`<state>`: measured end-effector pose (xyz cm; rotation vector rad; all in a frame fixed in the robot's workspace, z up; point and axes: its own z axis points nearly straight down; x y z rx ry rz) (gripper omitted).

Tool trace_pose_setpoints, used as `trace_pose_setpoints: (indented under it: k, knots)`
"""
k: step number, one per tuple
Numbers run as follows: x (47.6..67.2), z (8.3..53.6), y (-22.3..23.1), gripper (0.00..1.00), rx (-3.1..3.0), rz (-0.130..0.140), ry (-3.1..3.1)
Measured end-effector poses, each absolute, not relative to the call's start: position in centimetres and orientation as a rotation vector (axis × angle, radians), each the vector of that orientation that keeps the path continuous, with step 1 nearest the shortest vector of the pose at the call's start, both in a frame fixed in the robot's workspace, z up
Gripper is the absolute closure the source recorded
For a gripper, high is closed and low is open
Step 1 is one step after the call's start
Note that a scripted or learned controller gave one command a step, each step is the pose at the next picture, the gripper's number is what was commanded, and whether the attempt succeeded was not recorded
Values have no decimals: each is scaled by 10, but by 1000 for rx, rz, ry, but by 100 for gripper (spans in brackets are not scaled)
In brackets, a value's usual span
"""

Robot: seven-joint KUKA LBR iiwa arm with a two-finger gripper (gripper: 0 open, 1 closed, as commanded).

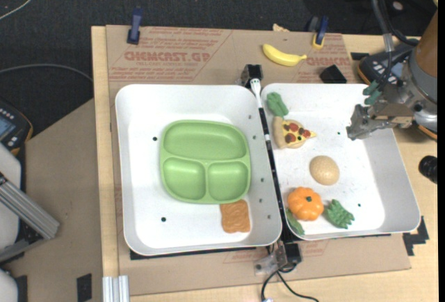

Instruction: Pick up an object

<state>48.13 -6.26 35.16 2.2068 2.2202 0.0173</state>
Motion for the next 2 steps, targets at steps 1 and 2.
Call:
trace_pose_setpoints:
  k: [1,2]
  knots:
    - [478,216,-51,100,2229,-12,2228]
    - [481,293,-10,100,2211,11,2224]
